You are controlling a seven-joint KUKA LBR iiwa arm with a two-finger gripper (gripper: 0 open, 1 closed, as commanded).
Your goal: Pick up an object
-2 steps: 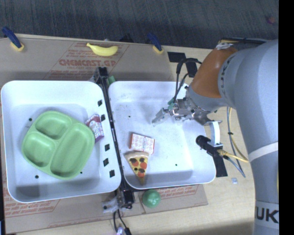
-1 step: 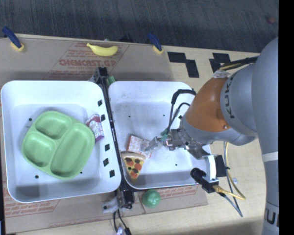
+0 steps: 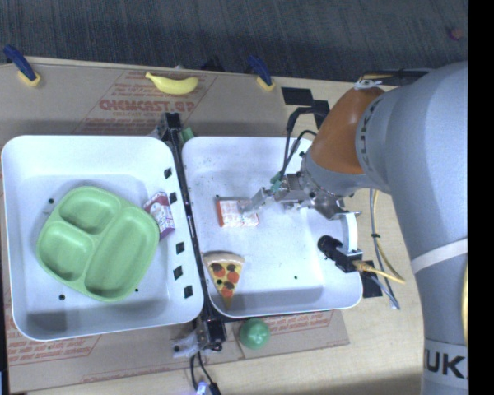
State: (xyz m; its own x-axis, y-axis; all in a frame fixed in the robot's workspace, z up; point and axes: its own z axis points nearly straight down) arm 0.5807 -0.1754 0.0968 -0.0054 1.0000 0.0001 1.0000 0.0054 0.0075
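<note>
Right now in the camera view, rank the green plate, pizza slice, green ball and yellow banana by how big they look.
1. green plate
2. yellow banana
3. pizza slice and green ball look about alike; unsure.

Arm [image 3: 420,220]: we record one grey arm entering from the right, its broad link filling the near right of the scene. Orange band [image 3: 343,138]: sits above the wrist, toward the far side. Wrist: angled down and leftward. Gripper [image 3: 252,206]: at the arm's left end, metallic, extended leftward and held low. Cables run along the wrist.
</note>
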